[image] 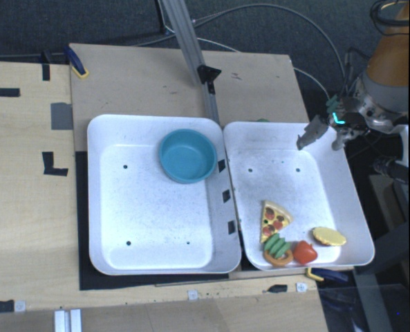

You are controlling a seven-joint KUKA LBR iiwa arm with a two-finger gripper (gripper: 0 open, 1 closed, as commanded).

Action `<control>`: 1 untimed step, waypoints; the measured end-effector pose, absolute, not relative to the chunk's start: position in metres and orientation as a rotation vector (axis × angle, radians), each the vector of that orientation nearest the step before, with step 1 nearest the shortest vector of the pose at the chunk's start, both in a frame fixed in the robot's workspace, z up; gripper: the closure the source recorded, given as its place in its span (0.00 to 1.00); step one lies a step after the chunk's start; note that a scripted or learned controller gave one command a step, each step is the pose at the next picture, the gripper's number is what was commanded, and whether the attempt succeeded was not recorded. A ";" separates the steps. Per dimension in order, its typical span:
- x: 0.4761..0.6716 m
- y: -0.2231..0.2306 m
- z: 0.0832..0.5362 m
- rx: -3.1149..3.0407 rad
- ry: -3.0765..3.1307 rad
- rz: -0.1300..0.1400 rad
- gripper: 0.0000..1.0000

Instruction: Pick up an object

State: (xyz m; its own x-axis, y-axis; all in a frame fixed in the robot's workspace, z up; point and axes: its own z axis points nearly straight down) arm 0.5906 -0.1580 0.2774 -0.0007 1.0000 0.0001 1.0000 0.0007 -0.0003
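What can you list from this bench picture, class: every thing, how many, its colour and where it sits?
Bins: 2, white, side by side on the bench.
Bowl: 1, blue, far part of the left bin.
Pizza slice: 1, yellow with red spots, near part of the right bin.
Green toy on orange ring: 1, near edge of the right bin.
Red toy: 1, beside the green one.
Yellow oval toy: 1, near right corner of the right bin.
Gripper: 1, grey, over the right bin's far right corner, fingers apart, holding nothing.
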 end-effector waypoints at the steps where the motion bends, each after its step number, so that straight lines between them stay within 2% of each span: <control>1: 0.591 -0.158 0.277 -2.220 -2.222 0.000 0.00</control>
State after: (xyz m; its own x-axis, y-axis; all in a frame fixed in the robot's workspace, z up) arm 0.5905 -0.1580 0.2774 -0.0007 1.0000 0.0001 1.0000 0.0007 -0.0004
